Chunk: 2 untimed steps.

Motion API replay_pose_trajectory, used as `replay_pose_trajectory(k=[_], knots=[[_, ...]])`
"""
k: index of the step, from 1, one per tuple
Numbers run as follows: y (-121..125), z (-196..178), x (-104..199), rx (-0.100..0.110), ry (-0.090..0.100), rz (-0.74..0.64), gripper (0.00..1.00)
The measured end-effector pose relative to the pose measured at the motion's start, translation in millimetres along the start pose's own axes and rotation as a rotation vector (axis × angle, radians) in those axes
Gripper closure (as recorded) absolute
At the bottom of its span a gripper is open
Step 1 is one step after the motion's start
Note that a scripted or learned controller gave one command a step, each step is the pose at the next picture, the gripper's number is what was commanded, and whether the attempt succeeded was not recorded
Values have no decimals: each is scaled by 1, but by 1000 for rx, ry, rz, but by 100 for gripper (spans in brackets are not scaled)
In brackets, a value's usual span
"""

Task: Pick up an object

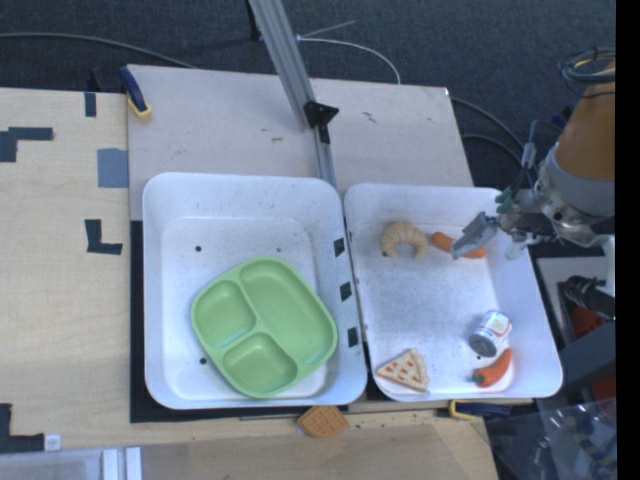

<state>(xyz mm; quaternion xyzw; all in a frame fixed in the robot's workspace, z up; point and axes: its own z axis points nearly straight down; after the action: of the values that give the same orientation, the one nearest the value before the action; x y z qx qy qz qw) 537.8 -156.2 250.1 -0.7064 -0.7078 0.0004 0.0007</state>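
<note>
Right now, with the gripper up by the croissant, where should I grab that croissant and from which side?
Probably across the thick middle of the croissant, coming straight down. Its curved ends point toward the near edge of the right bin, so the hump is the widest solid part. The gripper sits just to its right, beside a small orange piece.
</note>
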Motion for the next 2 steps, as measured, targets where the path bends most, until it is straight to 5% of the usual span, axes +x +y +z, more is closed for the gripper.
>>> replay_pose_trajectory(k=[1, 2], knots=[[0, 0, 0, 0, 0, 0, 0], [-2, 62, -6, 7, 1, 2, 0]])
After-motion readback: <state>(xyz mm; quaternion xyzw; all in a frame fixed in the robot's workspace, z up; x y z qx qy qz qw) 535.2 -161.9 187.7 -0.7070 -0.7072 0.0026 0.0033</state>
